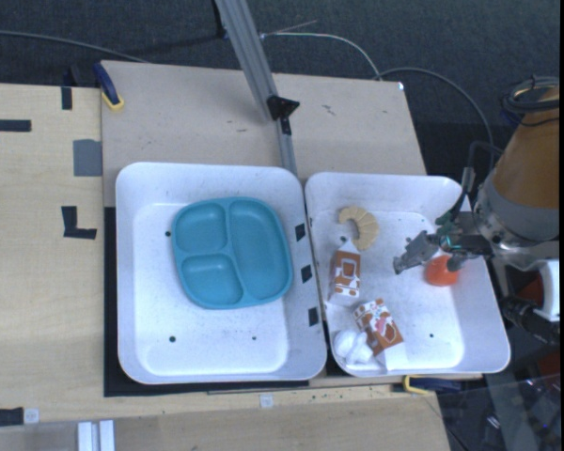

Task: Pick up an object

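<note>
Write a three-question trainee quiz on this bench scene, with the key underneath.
1. True or false: the teal divided plate lies in the left bin.
2. Which item lies nearest the gripper? A) croissant-shaped piece B) orange object C) white lump
3. Fill in: the two brown-and-white packets lie in the ____ bin.

Key
1. True
2. B
3. right

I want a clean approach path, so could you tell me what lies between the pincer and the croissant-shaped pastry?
In the camera view, just bare white bin floor separates the pincer from the pastry.
</note>
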`<state>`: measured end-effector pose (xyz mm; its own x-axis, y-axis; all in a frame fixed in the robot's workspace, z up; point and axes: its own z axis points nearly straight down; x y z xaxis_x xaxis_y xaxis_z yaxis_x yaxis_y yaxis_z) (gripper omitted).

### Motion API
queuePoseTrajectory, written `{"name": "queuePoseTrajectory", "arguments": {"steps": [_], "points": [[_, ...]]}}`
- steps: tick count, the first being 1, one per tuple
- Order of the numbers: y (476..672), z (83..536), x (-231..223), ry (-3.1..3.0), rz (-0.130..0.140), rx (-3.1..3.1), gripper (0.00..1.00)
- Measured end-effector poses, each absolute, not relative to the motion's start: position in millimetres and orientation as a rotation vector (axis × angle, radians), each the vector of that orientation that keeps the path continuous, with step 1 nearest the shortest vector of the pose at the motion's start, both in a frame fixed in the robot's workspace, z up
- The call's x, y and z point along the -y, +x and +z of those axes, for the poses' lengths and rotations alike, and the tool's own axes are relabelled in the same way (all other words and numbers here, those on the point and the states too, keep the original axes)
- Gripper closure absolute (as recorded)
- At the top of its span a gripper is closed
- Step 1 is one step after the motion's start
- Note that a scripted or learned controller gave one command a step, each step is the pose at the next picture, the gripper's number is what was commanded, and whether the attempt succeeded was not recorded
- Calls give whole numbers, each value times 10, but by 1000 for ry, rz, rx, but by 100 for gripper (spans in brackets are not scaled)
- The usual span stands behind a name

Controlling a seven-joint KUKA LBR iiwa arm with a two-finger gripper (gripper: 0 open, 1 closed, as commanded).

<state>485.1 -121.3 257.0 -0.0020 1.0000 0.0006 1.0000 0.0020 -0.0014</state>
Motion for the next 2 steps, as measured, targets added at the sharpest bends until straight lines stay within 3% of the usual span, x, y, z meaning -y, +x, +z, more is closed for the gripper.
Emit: {"name": "queuePoseTrajectory", "arguments": {"steps": [1, 2], "points": [[4851, 2570, 1214, -2219, 1, 2223, 0], [4853, 2136, 1221, -2217, 6, 2219, 0]]}}
